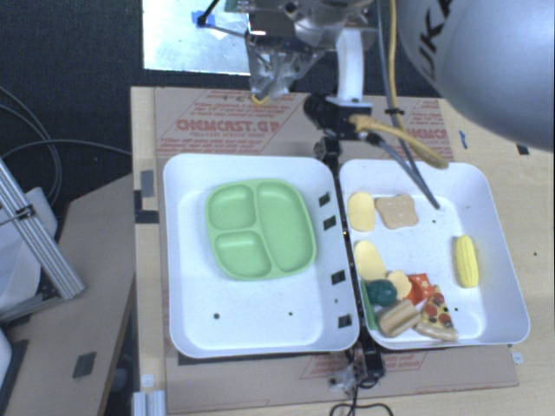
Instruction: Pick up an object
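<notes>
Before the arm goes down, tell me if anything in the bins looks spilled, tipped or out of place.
Nothing stands out. The green tray lies flat in the left bin. The toy food sits loose in the right bin, crowded at its near left corner, with the corn lying apart.

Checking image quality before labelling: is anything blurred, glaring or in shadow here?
Camera view: the grey robot arm looms large and soft at upper right; the gripper is blurred; the bright rectangle behind it is washed out; the green divided plate and yellow toy corn cob look evenly lit.
</notes>
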{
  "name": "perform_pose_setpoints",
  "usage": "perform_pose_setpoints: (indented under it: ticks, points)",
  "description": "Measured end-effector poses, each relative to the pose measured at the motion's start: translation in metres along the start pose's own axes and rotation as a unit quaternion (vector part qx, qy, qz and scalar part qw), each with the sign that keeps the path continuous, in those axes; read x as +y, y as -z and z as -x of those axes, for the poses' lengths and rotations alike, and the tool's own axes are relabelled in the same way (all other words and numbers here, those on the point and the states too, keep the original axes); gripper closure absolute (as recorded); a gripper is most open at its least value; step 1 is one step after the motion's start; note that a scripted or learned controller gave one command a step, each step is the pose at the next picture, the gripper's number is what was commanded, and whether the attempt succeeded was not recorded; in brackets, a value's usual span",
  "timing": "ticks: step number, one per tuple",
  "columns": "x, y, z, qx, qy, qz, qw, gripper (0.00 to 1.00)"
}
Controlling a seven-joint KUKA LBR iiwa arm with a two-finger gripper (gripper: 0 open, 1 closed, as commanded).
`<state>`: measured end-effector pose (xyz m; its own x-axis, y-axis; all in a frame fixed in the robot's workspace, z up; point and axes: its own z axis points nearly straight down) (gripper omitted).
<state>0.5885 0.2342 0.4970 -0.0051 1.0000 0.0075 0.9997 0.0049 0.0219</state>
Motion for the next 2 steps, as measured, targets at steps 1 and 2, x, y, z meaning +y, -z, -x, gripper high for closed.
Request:
perform_pose_setpoints:
  ticks: [1, 2]
  points:
    - [-0.0303, -0.0834, 0.0006, -0.005, -0.001, -0.014, 0.9999, 1.0]
    - [-0.0287, -0.079, 0.0004, -0.004, 0.0, -0.01, 0.9999, 0.0]
